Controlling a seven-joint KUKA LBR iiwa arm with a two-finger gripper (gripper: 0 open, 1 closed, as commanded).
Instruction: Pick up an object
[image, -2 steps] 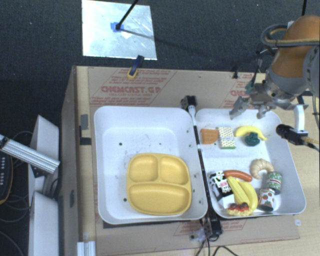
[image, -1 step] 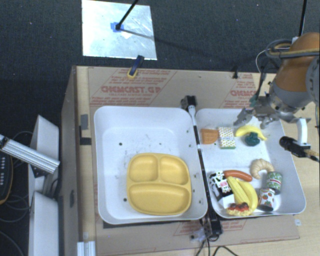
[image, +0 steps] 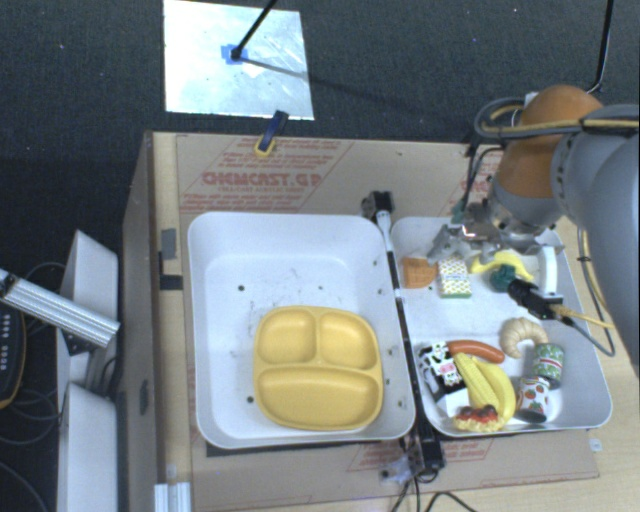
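Grey and orange, your arm reaches in from the right and hangs over the far end of the right bin (image: 600, 400), with the gripper (image: 462, 238) low near that bin's back-left corner; from this slant you cannot tell how the gripper is set, and nothing can be made out in its grasp. You are, by the look of it, at the approach step: a target is being lined up and no object has been lifted. Closest to the gripper are an orange wedge-shaped piece (image: 418, 271) lying flat just beside the divider, and a small pale speckled block (image: 455, 279) next to it, sitting just below the gripper in the view. Either looks like the likely pick. The block seems compact and squarish, probably easy to pinch across its short sides; the wedge is thin and flat, so it may slip under the gripper. A yellow toy (image: 505, 267) lies just to the right, close enough to be nudged. Your next move calls for a straight descent centred on one item, then a clean lift clear of the bin wall. Nearer the front of the same bin, well apart from the gripper, lie a banana (image: 490, 385), a sausage (image: 476, 350) and a small can (image: 546, 363). Beside it, the left bin (image: 230, 240) carries a yellow divided tray (image: 318, 368).
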